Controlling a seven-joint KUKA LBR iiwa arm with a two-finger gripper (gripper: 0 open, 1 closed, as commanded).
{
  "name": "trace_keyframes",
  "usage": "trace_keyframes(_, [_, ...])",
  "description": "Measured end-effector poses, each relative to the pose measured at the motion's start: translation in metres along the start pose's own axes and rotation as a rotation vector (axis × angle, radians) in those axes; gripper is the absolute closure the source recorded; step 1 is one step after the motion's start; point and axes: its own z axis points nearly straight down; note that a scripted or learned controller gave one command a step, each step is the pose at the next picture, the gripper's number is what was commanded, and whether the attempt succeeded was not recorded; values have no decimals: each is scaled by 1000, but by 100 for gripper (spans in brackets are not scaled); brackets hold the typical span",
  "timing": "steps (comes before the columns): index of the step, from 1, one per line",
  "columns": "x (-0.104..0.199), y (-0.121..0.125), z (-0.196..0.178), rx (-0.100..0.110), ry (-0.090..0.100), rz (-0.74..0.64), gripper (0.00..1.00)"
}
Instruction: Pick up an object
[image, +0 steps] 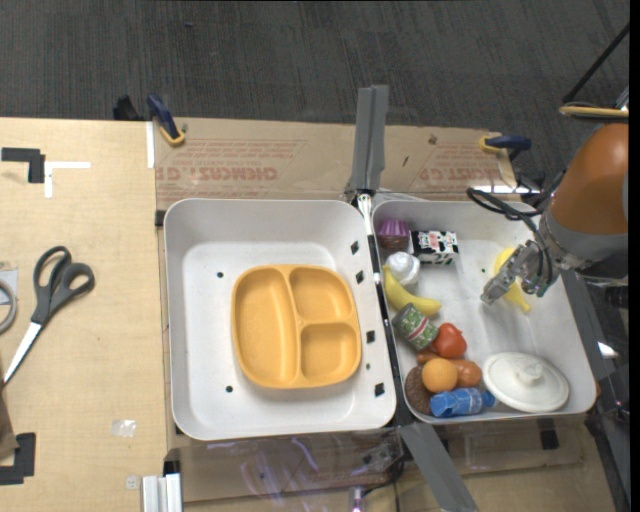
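I've got the gripper (512, 280) low in the right bin (572, 330), near its far wall; can't tell how its fingers are set. A yellow object (506, 262) sits right at and partly under the tips, mostly hidden, shape unclear. Risk, as I read it: the tips shove it against the wall or close on an edge and it slips out. The white lid (526, 380) lies toward me from the tool, apart. The banana (405, 296) and milk carton (435, 246) are off to its left.

The wooden bench (90, 400) bears two white bins (190, 330) side by side, scissors (45, 295) lying left.
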Motion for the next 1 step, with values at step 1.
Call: trace_keyframes(1, [33, 29, -135, -1, -1, -15, 100])
